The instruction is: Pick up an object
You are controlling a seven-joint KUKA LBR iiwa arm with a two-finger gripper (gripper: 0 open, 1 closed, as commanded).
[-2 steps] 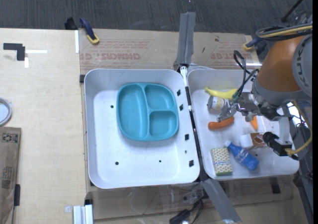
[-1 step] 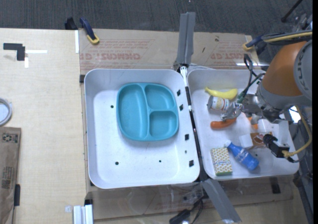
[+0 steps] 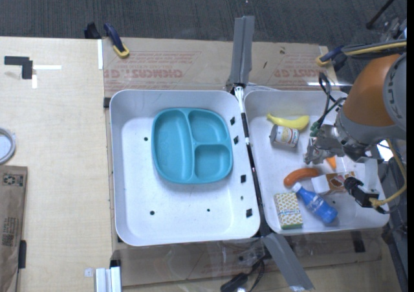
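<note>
The right bin (image 3: 259,155) holds a yellow banana (image 3: 288,120), a small tin can (image 3: 284,136) lying on its side, an orange carrot-like piece (image 3: 299,175), a blue bottle (image 3: 315,204), a yellow-green sponge box (image 3: 288,210) and a brown-and-white packet (image 3: 331,182). My gripper (image 3: 317,153) hangs low over the right part of this bin, just above the orange piece and right of the can. Nothing is visibly held.
The left bin (image 3: 123,174) holds a teal divided plate (image 3: 192,146). A grey divider post (image 3: 242,51) stands between the bins at the back. Blue-and-yellow clamps (image 3: 115,40) sit on the cardboard behind. A tape roll (image 3: 4,146) lies at far left.
</note>
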